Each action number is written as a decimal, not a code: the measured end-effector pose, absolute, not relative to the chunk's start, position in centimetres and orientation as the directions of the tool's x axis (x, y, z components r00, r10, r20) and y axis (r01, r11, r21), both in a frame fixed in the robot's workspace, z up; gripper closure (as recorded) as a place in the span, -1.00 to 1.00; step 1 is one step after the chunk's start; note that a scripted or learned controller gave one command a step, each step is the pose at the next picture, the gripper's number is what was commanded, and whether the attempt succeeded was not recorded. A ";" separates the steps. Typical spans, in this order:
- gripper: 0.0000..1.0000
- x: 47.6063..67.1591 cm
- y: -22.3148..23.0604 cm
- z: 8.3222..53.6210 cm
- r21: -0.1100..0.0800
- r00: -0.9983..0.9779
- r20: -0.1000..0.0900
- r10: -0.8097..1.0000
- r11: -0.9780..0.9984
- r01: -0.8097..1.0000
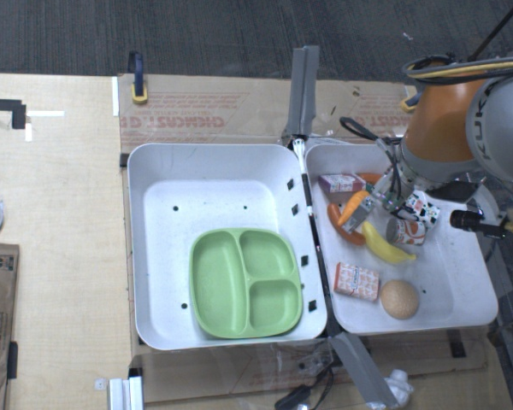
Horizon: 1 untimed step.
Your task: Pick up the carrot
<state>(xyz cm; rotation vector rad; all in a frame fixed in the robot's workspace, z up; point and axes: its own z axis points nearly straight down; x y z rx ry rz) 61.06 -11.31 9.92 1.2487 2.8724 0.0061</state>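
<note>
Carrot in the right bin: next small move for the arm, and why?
Probably a short drop straight down onto the carrot. The gripper sits right at the carrot's upper end, above the banana and beside a small carton, so little sideways travel seems needed. I can't tell whether the carrot is gripped yet.

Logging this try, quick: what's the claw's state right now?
Claw: down at the carrot in the right bin; open or shut cannot be told.

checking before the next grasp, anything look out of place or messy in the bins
Nothing spilled or damaged. The right bin is crowded: carrot, banana, cartons and a round item lie close together under the end effector. The green plate sits neatly in the left bin.
</note>
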 end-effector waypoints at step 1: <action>-1.00 64.3 -10.7 9.9 0.004 -0.826 -0.010 0.563 0.826 0.563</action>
